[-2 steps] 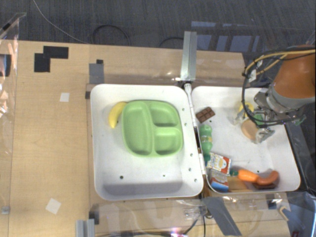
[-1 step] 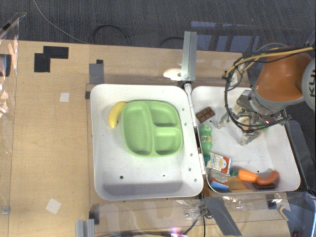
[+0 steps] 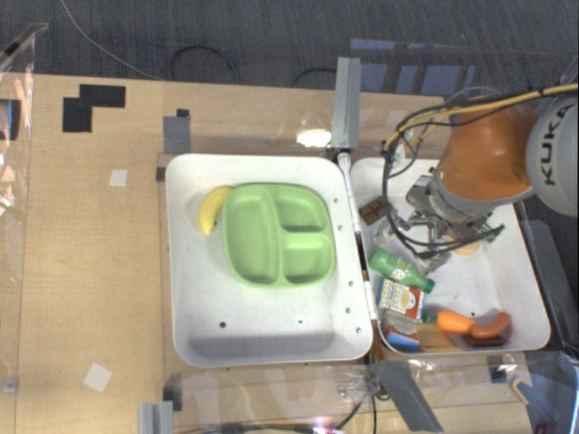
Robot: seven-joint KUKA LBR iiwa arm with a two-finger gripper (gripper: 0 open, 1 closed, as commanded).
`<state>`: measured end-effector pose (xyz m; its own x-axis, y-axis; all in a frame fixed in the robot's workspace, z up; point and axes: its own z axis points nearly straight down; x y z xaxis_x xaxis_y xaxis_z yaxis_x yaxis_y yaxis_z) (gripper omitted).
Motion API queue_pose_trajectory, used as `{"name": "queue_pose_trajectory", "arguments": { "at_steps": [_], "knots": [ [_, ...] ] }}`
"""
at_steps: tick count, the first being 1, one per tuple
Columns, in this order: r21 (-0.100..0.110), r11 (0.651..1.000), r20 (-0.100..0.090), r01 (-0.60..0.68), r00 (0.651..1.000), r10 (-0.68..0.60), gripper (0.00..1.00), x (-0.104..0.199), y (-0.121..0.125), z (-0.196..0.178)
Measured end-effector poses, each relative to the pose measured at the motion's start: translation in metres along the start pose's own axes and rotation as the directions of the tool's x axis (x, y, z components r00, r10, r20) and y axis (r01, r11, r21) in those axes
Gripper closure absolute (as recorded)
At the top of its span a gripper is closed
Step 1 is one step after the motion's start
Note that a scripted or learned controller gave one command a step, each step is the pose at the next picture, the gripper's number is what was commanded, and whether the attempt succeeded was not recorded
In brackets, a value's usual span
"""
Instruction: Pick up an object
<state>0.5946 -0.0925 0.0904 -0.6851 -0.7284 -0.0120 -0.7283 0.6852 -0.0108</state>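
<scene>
The fingers (image 3: 432, 242) hang low over the right bin (image 3: 525, 278), their state impossible to tell, just above a green bottle (image 3: 401, 268). A carrot (image 3: 452, 321) lies nearer. The left bin (image 3: 194, 315) holds a green tray (image 3: 276, 233) and a banana (image 3: 212, 209).

The bench (image 3: 81, 269) looks like pale matt wood under a clear, glossy sheet. On it, both white bins (image 3: 194, 333) seem smooth plastic; the left one holds a matt green plastic tray (image 3: 276, 233).
</scene>
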Motion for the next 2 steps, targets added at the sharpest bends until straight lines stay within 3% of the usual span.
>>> {"name": "queue_pose_trajectory", "arguments": {
  "at_steps": [1,2],
  "knots": [
    [0.005,0.997,-0.005,-0.073,0.997,0.073,0.0,0.093,-0.031,-0.001],
    [0.006,0.999,0.001,0.045,0.999,-0.045,0.0,0.09,0.043,-0.003]
  ]
}}
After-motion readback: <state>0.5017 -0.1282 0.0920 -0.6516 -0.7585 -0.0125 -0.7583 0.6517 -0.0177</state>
